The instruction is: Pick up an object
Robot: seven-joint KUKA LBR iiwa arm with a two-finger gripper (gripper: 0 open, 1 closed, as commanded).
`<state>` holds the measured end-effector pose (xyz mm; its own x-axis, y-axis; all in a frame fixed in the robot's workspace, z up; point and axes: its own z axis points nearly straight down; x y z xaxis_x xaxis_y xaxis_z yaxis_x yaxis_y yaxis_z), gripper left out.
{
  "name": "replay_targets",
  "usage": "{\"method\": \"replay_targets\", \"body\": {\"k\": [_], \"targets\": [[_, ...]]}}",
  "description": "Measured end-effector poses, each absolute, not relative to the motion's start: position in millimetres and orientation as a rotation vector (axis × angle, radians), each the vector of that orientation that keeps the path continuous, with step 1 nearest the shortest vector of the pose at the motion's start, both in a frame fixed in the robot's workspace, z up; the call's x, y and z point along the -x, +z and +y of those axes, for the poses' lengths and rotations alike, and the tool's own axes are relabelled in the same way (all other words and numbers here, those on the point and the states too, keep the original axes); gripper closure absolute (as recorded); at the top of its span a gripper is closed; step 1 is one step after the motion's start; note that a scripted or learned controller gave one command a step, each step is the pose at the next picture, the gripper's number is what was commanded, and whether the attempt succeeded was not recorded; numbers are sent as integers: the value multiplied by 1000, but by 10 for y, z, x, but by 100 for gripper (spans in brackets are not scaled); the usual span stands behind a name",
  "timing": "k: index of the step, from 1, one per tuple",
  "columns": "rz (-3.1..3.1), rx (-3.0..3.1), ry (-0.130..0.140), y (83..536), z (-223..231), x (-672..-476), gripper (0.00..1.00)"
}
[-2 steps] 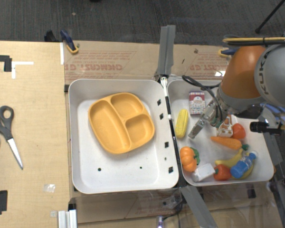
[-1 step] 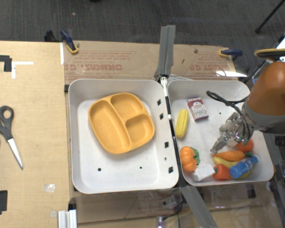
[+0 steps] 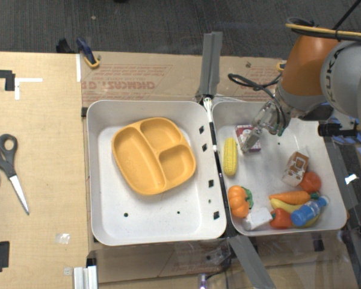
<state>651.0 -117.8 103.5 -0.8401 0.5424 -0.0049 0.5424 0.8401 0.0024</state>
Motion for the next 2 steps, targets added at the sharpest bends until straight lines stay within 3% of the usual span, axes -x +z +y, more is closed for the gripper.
{"method": "replay_targets", "body": {"k": [1,2], "targets": [[2964,-980,1,1007,-960,-6490,0],[2961,-973,2,1108,-956,-6510,100]]}}
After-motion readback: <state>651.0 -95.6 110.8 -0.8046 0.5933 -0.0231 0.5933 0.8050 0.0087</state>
